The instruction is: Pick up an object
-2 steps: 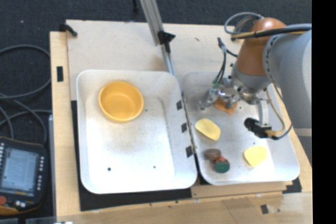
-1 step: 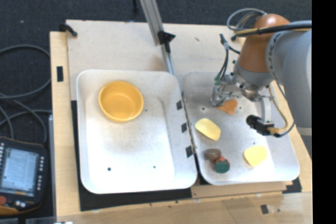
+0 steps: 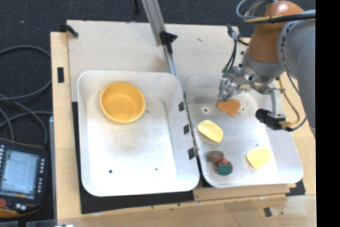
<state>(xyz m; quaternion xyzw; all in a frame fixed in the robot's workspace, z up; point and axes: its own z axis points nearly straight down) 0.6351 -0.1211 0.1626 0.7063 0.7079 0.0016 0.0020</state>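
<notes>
Just above orange piece [image 3: 229,108], claw [image 3: 229,91].

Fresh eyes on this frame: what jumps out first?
The round yellow bowl sits alone in the left white bin. In the right white bin, the grey arm's two-finger gripper hangs just above an orange wedge-shaped piece, with two pale yellow pieces nearer the front.

The arm [image 3: 289,34] runs off the right edge. The claw [image 3: 229,90] is too small and shadowed to read over the orange piece [image 3: 229,108], whose upper edge it covers. A handheld screen [image 3: 18,178] is cropped at left.
</notes>
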